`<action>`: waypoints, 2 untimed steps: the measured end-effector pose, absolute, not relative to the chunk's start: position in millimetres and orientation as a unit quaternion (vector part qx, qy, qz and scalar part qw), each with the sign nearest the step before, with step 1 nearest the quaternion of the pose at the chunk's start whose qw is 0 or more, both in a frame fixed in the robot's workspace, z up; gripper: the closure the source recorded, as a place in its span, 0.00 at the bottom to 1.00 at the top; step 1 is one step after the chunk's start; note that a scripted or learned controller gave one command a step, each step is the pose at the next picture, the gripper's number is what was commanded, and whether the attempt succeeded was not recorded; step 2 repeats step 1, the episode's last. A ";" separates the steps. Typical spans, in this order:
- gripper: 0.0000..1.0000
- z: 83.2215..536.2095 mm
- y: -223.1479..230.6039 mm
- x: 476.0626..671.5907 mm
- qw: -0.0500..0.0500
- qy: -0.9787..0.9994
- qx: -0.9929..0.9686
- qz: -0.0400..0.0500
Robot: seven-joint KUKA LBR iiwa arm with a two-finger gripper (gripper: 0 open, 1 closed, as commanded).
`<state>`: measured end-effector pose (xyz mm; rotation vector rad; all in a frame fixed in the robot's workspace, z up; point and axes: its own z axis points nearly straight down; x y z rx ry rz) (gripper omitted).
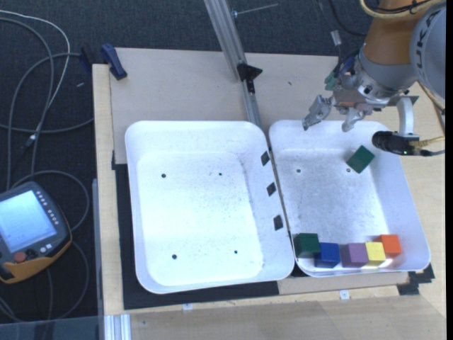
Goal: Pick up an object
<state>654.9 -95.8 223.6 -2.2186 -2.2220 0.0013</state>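
Note:
My gripper [330,120] hangs over the far edge of the right bin [340,197], its two fingers spread open with nothing between them. A dark green block [360,159] lies tilted in the right bin's far right part, just below and right of the fingers. Along that bin's near edge stands a row of blocks: green [306,244], blue [328,253], purple [354,253], yellow [374,251] and orange [391,244].
The left bin [195,204] sits beside the right one, with black clips on the shared rim [272,188]. A metal rail [230,41] slants across the bench behind the bins. A pendant and cables lie off the bench at left.

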 end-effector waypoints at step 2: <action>0.00 260.0 -149.3 653.9 -0.003 -0.706 -0.708 -0.001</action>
